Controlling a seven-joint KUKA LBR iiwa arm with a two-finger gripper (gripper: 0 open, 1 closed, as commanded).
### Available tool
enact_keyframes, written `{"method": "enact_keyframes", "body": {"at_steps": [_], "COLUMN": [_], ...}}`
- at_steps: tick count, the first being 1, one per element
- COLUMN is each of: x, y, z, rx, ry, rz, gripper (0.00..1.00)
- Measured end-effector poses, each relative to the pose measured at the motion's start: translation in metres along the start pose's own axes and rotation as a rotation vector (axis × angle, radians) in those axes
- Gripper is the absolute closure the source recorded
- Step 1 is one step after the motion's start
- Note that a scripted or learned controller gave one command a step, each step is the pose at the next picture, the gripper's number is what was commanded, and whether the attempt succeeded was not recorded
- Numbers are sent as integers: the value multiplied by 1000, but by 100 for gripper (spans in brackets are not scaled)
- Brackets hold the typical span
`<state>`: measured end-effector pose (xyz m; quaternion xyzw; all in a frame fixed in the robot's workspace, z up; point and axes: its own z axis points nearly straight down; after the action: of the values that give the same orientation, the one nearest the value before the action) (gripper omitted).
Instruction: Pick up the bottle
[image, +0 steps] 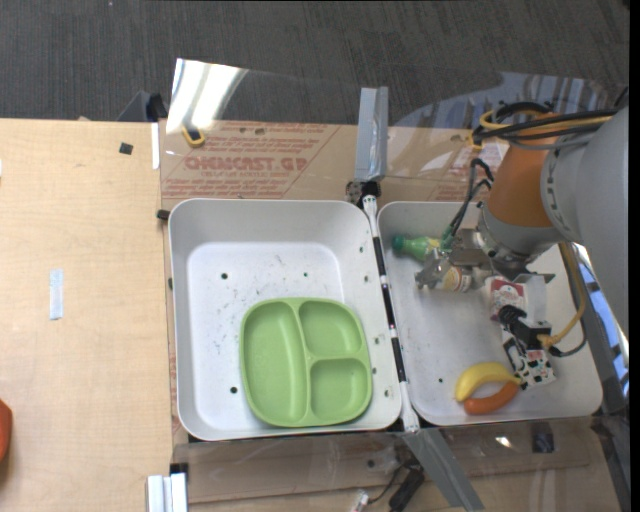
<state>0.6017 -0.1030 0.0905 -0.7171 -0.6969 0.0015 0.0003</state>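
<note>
End effector (437, 272) sits beside the bottle (413, 243); its grip state is unclear.

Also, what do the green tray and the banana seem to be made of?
The tray looks like moulded plastic: one even pale green, smooth, with rounded compartments and a soft sheen. The banana is probably a plastic toy, with uniform yellow and a glossy highlight, though a real fruit cannot be excluded.

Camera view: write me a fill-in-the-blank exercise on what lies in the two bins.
1. The green divided plate lies in the ____ bin.
2. The banana lies in the ____ bin.
3. The plate has ____ compartments.
4. The bottle in the right bin has a ____ cap end.

Missing words: left; right; three; green
</note>
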Motion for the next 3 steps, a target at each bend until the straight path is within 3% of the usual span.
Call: {"method": "enact_keyframes", "body": {"at_steps": [1, 2, 3], "x": [0, 0, -1], "y": [1, 1, 1], "z": [-10, -10, -18], "rx": [-1, -1, 0], "ry": [-2, -2, -4], "rz": [-3, -2, -3], "gripper": [100, 0, 100]}}
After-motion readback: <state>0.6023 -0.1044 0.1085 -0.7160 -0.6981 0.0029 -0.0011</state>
